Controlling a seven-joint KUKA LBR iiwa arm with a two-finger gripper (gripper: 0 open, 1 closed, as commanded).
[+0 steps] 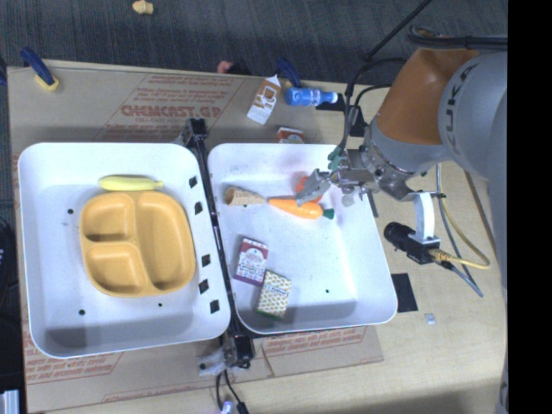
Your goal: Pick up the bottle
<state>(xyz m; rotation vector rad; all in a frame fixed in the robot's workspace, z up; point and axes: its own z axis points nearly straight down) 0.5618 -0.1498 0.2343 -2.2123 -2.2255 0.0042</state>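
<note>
A small blue bottle [304, 97] lies on its side on the cardboard behind the right bin [362, 266], outside both bins. My gripper [316, 188] hangs low over the back of the right bin, well in front of the bottle. It sits just above the thick end of an orange carrot [293, 207], with a small red-orange piece [303, 182] showing beside it. The grey arm with its orange band [423, 102] comes in from the right and covers the bin's back right corner.
The right bin also holds a tan wedge [245, 197], a maroon packet [252, 261] and a patterned box [274, 294]. The left bin [43, 231] holds a yellow divided plate [138, 241] and a banana [130, 183]. A small carton [264, 100] lies left of the bottle.
</note>
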